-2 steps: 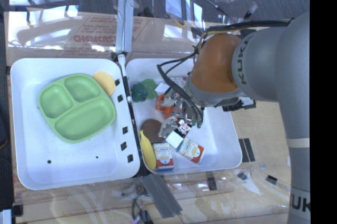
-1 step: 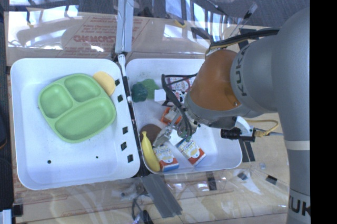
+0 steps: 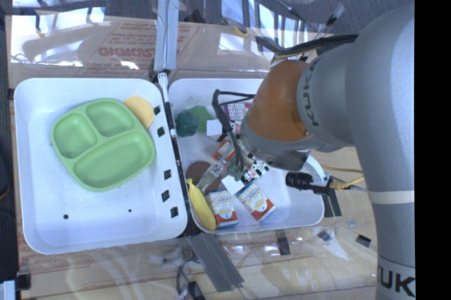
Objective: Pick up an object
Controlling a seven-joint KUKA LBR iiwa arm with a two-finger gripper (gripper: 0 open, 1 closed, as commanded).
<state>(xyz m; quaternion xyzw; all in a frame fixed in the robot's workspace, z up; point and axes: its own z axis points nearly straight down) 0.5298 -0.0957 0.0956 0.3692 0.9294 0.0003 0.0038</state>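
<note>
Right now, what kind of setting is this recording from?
Most likely a robotics lab bin-picking station, not a kitchen: two shallow white bins, left and right, sit on a bench, a grey KUKA arm reaches into the right one, and toy food lies there, like a banana.

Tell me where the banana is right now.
The banana lies in the right bin, along its left wall near the front corner. A small carton sits just to its right, below the hand.
</note>
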